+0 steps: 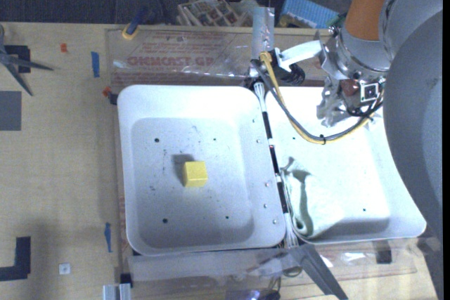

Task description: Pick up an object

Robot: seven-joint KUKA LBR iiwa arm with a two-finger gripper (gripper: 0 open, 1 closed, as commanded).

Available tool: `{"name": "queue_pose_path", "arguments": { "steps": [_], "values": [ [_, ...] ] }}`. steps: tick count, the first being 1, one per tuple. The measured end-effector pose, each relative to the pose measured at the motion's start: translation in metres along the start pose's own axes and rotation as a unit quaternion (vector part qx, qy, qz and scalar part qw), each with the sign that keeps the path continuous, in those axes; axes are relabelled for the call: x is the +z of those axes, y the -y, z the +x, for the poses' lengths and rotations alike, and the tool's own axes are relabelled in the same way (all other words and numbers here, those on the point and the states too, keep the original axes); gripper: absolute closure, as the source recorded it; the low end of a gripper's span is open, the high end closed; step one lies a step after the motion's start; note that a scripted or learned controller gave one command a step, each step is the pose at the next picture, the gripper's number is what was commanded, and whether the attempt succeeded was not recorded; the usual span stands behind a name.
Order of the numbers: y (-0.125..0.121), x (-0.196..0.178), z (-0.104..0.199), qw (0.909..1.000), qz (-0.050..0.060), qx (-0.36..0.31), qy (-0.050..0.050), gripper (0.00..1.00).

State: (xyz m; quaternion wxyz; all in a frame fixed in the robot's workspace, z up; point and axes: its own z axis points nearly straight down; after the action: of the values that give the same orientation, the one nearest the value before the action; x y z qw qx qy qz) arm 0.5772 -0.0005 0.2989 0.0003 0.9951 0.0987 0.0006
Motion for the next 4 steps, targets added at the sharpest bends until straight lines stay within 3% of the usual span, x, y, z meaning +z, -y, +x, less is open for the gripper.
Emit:
{"name": "queue_pose_path", "arguments": {
  "steps": [1,2,3,4],
  "values": [
    [0.000,0.000,0.000,1.0000,0.000,0.000,0.000,0.00],
    [0.033,0.114,-0.011,0.9978,0.002,-0.067,0.003,0.00],
    [0.034,0.104,-0.010,0.9976,0.002,-0.069,0.004,1.00],
    [0.051,0.004,-0.006,1.0000,0.000,0.000,0.000,1.00]
  ]
}}
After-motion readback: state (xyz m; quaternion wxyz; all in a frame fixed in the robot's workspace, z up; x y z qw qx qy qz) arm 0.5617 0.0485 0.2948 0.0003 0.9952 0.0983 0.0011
